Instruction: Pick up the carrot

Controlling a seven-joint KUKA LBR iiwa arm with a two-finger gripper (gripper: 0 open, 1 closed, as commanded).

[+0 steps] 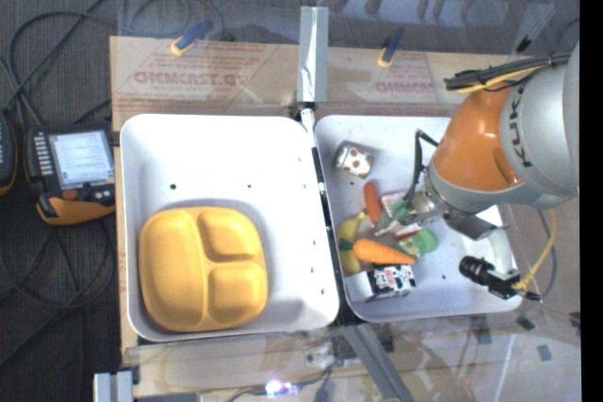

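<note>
Orange-grey, my arm fills the right bin's far right corner, black letters "KU" readable on the orange band. Going left to right: a yellow three-compartment plastic tray lies at the left white bin's near left corner. In the right white bin, a yellow banana-like piece sits by the left wall, the orange carrot just beside it, pointing right, with a black-and-white cow-patterned carton at the near edge. My pincer hovers near the carrot's tip; I cannot tell whether it is apart or together.

The arm's orange band hides the claw, and small items beneath it blur together.
</note>
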